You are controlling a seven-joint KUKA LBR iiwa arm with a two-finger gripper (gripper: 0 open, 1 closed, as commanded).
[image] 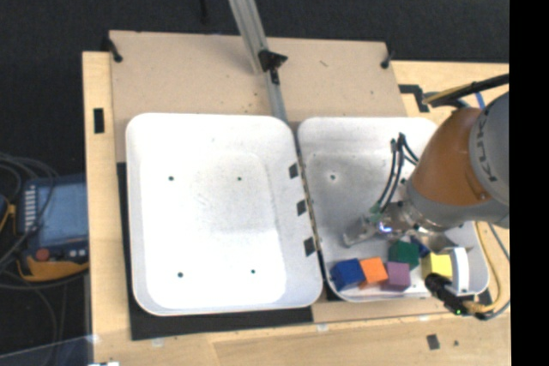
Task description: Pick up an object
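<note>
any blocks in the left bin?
No. The blue block, orange block and purple block all lie in the right bin.

Arm low over the right bin, blocks close under its gripper

The gripper (371, 229) hangs over the right bin (343, 150). Just below it lie a blue block (346, 273), an orange block (374, 271) and a purple block (398, 274) in a row; a green block (403, 253) and a yellow block (439, 263) sit to its right. The left bin (214, 210) is well apart, to its left.
</note>
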